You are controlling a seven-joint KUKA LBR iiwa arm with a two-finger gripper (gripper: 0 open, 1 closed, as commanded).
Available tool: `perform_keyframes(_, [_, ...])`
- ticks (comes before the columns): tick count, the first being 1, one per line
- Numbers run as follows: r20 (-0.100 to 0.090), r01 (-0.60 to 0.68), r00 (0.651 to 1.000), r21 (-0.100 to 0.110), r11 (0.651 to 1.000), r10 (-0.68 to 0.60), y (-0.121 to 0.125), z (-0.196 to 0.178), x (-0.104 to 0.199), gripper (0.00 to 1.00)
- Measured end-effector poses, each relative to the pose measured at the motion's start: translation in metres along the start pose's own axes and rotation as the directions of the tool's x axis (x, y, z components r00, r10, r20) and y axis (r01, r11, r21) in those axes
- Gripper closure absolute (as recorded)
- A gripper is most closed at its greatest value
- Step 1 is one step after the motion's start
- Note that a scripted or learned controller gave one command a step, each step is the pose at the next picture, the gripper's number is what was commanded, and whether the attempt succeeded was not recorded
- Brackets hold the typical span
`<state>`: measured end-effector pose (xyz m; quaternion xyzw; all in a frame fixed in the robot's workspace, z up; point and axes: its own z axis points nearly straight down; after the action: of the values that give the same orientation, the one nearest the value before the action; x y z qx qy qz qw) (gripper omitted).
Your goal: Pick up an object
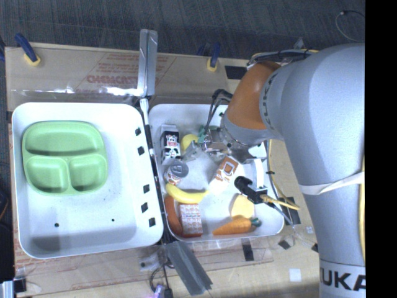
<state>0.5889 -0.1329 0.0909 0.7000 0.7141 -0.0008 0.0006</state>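
Even, fairly bright light falls from above, and the white bins (37,228) look slightly washed out with a soft glare. A grey shadow lies in the left bin's lower corner, and the floor (186,5) at the top is dark. The whole frame is soft and grainy, so small labels blur.

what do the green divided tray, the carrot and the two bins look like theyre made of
Green tray: probably moulded plastic, matte, one even pale green with soft rounded compartment edges. Carrot: likely a plastic toy, uniform orange with a smooth surface, though real cannot be ruled out. Bins: thin white plastic by the look, smooth with rounded corners and a faint sheen.
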Motion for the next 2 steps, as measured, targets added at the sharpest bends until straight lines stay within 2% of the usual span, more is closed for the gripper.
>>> perform_keyframes(1, [-0.002,-0.286,0.958,0.0,0.958,0.286,0.053,-0.001,-0.001,0.0])
perform_keyframes(2, [-0.002,-0.275,0.961,0.0,0.961,0.275,0.055,-0.011,0.001,1.0])
